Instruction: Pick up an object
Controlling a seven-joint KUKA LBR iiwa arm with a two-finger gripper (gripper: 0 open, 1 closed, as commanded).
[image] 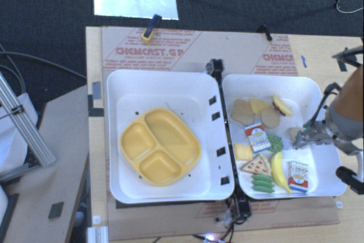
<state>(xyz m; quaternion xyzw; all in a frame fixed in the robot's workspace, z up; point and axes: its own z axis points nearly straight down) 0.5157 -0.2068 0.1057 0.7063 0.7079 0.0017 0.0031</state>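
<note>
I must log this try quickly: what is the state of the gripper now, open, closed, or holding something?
Gripper: low in the right bin, near its right wall; whether it grips anything cannot be told.

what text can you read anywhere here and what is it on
"CHEMCAST" then what looks like "GP", red print on the protective sheet under the bins, left side.
The same red print on the right side: partly cut off, too blurred to read fully.
Small red and white carton: print too small to read.
Second carton: print too small to read.
</note>
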